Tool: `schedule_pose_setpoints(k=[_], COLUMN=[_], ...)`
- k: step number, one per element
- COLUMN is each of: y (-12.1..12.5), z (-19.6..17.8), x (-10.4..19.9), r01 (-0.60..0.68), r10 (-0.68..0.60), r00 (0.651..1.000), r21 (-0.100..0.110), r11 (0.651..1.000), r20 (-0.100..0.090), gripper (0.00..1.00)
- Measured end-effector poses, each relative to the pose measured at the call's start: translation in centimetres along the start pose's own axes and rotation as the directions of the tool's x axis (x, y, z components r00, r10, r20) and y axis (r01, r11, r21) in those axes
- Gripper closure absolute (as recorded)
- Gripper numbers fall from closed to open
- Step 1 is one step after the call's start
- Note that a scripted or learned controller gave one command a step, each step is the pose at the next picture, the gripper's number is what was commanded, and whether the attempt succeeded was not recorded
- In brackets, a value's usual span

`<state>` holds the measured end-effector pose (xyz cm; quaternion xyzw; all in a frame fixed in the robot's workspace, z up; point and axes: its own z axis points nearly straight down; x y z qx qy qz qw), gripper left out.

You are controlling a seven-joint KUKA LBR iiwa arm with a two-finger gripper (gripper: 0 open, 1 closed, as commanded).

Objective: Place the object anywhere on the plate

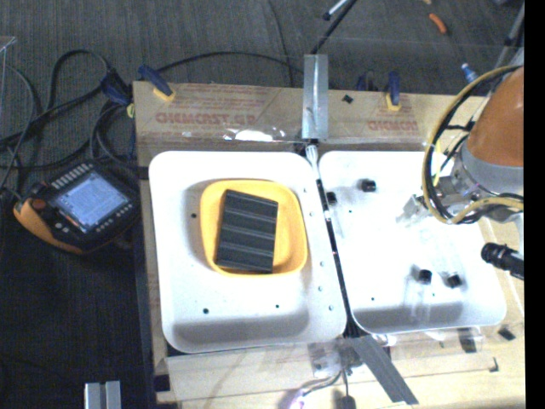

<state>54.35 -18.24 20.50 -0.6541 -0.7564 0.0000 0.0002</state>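
A dark grey ribbed rectangular block (248,229) lies flat on the yellow plate (291,244) in the left bin (179,296), roughly centred on it. The arm's orange band and grey wrist (498,143) hang over the right edge of the right bin (383,305). Below them my gripper (437,277) hovers above that bin's near right part. Its two dark fingertips (421,274) stand apart, with only white bin floor between them. The gripper is well to the right of the plate and touches neither the block nor the plate.
Two small black bits (368,185) sit near the far left of the right bin. A raised rim (328,228) divides the bins. A handheld pendant (81,207) with cables lies left of the bench. A cardboard wall (255,118) runs behind the bins.
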Motion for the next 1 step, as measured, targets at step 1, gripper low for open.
schedule_pose_setpoints(k=[1], y=[0.0], z=[0.0], x=[0.0], r01=[0.0], r10=[0.0], r00=[1.0], r21=[0.0], r11=[1.0], r20=[0.0], gripper=[0.0])
